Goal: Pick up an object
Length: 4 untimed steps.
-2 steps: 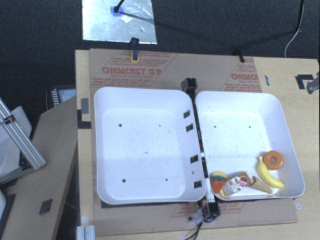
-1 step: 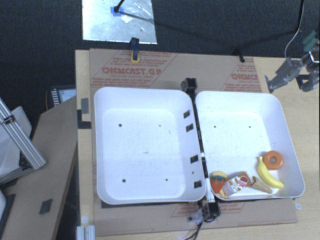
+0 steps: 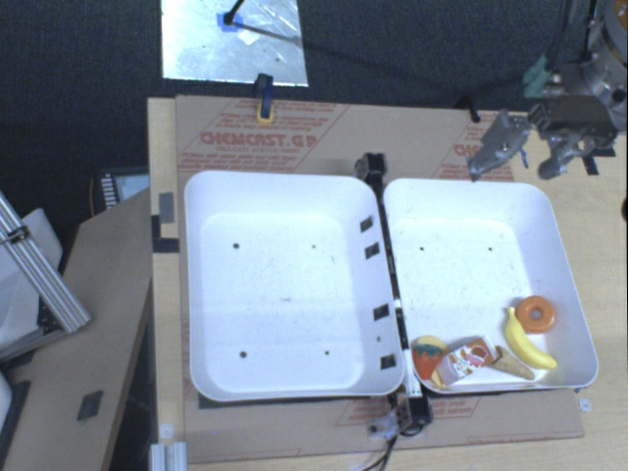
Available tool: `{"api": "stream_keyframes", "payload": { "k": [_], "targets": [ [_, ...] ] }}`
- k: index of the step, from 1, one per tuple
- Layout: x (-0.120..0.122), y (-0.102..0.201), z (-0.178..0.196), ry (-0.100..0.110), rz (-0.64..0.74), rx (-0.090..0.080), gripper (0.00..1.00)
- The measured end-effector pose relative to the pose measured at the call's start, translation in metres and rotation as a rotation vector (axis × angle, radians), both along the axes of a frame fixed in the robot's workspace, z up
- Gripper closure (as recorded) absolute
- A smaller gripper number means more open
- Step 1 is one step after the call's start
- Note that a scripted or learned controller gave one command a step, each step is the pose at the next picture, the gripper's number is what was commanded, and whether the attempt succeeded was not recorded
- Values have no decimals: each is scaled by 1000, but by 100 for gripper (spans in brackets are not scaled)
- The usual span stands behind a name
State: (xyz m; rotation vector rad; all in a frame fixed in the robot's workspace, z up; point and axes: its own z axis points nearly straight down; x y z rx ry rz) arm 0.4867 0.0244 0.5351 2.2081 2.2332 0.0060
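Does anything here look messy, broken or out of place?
Nothing looks broken or spilled. The only oddity: the banana, orange ring and other small items are all crowded into the near corner of the right bin, some touching or overlapping.

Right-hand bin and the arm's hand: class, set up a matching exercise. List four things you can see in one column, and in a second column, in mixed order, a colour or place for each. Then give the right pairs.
Things:
1. banana
2. ring
3. hand
4. packet

Descriptions:
A. orange, with a hole in the middle
B. white and red, lying near the right bin's front wall
C. yellow and curved
D. above the right bin's far rim, grey metal

Right pairs: 1-C, 2-A, 3-D, 4-B
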Motion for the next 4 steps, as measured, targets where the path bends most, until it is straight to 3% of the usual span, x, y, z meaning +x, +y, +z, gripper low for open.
{"api": "stream_keyframes", "payload": {
  "k": [2, 3, 4],
  "targets": [
    [-1, 150, 0, 2, 0, 1, 0],
    [0, 103, -77, 8, -14, -4, 0],
    [1, 105, -61, -1, -8, -1, 100]
  ]
}}
